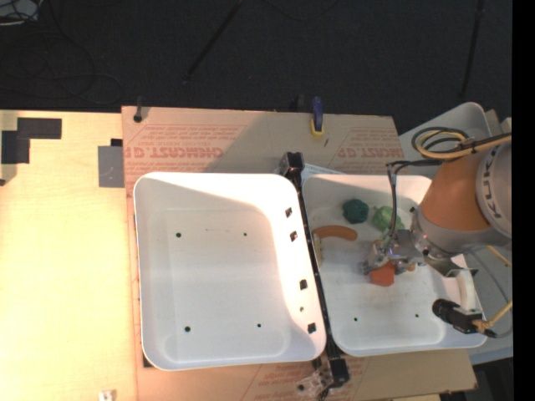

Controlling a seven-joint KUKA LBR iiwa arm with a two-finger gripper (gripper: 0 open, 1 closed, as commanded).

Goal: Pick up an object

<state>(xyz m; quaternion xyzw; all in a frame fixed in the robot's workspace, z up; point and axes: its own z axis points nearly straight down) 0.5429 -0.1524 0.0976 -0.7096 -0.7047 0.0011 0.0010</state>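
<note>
Beside the tool: red piece, orange sausage, green lumps.

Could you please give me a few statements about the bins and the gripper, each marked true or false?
1. The orange sausage lies in the right bin. True.
2. The gripper hangs over the left bin. False: it is over the right bin, by the red block.
3. The dark green lump lies left of the light green one. True.
4. The red block sits in the left bin. False: it is in the right bin.
</note>
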